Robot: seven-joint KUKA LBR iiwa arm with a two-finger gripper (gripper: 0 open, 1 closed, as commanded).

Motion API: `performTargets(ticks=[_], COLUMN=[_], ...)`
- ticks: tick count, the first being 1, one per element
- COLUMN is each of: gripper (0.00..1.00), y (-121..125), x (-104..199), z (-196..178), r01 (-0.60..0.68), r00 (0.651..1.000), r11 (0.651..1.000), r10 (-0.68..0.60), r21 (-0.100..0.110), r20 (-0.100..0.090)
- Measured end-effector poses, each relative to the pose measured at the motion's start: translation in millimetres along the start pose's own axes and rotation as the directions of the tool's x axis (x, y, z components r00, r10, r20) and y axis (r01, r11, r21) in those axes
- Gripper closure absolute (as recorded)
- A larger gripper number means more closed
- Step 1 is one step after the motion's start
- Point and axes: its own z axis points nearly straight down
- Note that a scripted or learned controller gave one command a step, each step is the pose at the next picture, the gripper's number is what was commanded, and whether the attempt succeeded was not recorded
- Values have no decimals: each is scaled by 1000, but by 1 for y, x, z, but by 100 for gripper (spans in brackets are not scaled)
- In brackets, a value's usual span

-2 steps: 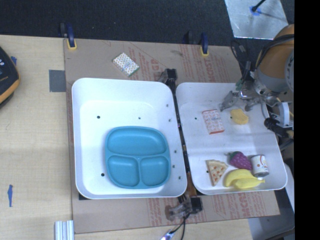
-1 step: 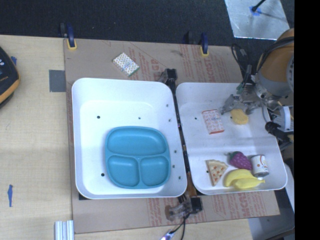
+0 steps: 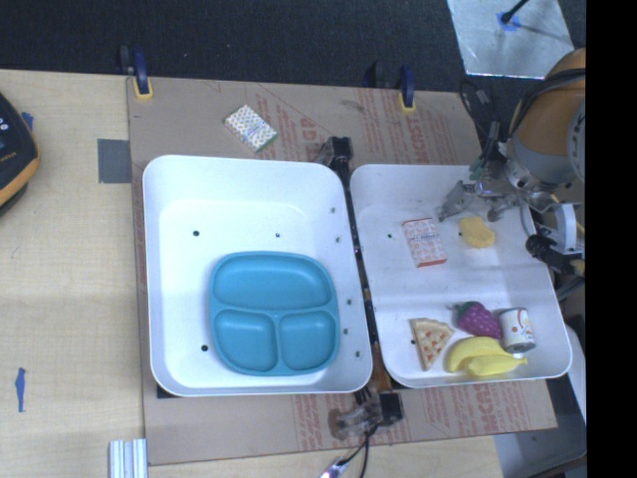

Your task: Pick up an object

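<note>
— Two glossy white bins: the left bin [image 3: 169, 267] holds one smooth blue three-part tray [image 3: 273, 312].
— And the right bin [image 3: 388, 267]?
— Six things: card [image 3: 425, 242], pale lump [image 3: 477, 232], pizza slice [image 3: 430, 342], grapes [image 3: 479, 319], can [image 3: 516, 331], banana [image 3: 483, 358] along its near edge. Gripper [image 3: 480, 199] hovers at its far edge, fingers apart, over brown cardboard [image 3: 299, 118].

Slanted overhead view of both bins [image 3: 159, 267]

Red print on the cardboard sheet [image 3: 299, 127] and packet [image 3: 425, 242] is unreadable.
</note>
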Motion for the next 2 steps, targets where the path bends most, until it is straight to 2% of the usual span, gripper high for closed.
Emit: performTargets(ticks=[1,2], gripper=[0,0], y=[-117,-181], x=[8,39], z=[1,1], r01=[-1,-1], r00=[1000,1000], r11=[1000,1000], r10=[1,1], r21=[3,2], r20=[0,-1])
